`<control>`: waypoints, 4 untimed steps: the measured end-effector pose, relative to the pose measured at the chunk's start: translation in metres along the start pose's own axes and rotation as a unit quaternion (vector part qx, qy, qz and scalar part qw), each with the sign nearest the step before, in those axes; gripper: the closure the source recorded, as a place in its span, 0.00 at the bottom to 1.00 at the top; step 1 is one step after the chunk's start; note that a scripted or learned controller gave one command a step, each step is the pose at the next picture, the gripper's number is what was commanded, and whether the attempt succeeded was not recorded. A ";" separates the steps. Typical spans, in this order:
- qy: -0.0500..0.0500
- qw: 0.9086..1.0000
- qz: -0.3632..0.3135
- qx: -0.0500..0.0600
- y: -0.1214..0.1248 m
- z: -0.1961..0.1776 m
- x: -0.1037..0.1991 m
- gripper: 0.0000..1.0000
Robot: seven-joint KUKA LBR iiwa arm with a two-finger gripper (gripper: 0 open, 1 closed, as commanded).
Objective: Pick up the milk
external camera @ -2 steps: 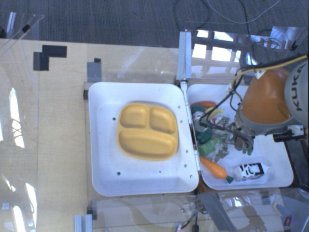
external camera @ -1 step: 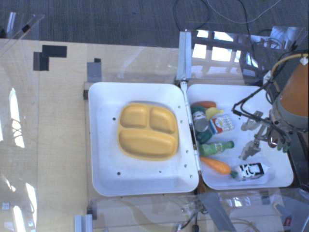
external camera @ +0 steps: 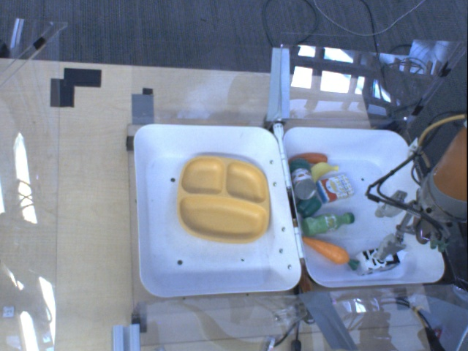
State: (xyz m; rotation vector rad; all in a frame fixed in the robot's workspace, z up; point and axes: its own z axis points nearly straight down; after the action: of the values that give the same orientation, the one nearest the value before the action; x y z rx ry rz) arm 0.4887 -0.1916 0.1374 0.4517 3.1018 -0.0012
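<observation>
The milk [external camera: 380,260], a small black-and-white patterned carton with a green cap end, lies on its side near the front right corner of the right bin [external camera: 380,148]. My gripper [external camera: 397,244] hangs directly over the carton's right end, very close to it or touching it. The arm's wrist, cables and orange band sit at the view's right edge above it. Whether the carton is between the gripper's tips cannot be made out.
Along the right bin's left side lie a carrot [external camera: 327,251], a green bottle [external camera: 327,223], a can [external camera: 303,187], a red-and-white box [external camera: 336,189], a yellow item [external camera: 324,170] and a red item [external camera: 313,158]. The left bin [external camera: 153,218] holds a yellow divided plate [external camera: 223,198].
</observation>
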 end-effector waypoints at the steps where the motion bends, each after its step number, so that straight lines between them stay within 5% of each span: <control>1: -0.003 0.991 -0.134 0.000 0.002 -0.129 -0.054 0.00; 2: 0.000 0.954 -0.300 -0.001 0.027 -0.034 -0.004 0.00; 3: -0.008 0.928 -0.372 0.003 0.013 0.023 -0.011 0.00; 4: -0.003 0.914 -0.406 0.000 0.028 -0.013 -0.083 0.00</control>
State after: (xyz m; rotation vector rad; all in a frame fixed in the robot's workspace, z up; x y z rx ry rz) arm 0.5758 -0.1888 0.1506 -0.8445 3.0129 -0.0058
